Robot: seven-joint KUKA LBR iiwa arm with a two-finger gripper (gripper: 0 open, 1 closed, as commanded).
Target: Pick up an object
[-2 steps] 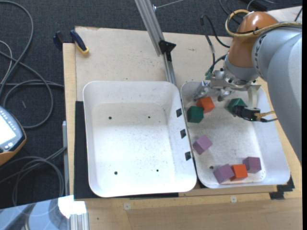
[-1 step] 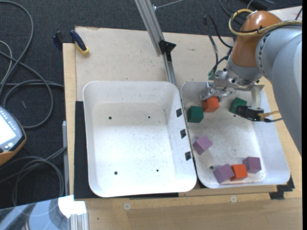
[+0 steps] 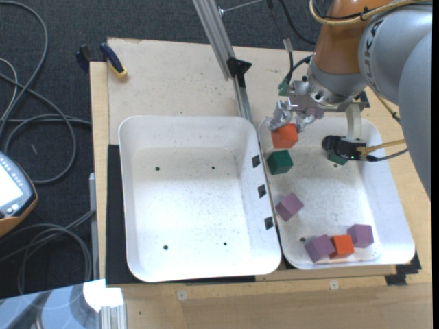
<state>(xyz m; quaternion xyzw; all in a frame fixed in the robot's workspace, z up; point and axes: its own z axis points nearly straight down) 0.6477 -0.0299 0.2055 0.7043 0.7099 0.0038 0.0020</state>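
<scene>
My gripper (image 3: 289, 123) hangs over the far left corner of the right bin (image 3: 391, 204). An orange cube (image 3: 285, 136) sits between its fingertips, and the fingers are shut on the cube's upper part. Just in front of the cube, a green cube (image 3: 279, 161) rests on the bin floor by the left wall. Further forward lies a tilted purple block (image 3: 289, 205). At the near edge, two purple blocks (image 3: 318, 247) (image 3: 361, 235) flank a small orange block (image 3: 342, 245).
The left bin (image 3: 137, 184) stands beside the right one, their rims meeting at a row of black clips (image 3: 261, 191). A metal pole (image 3: 218, 33) slants up from behind the bins. A black and green device (image 3: 341, 148) hangs off the arm's wrist, over the right bin.
</scene>
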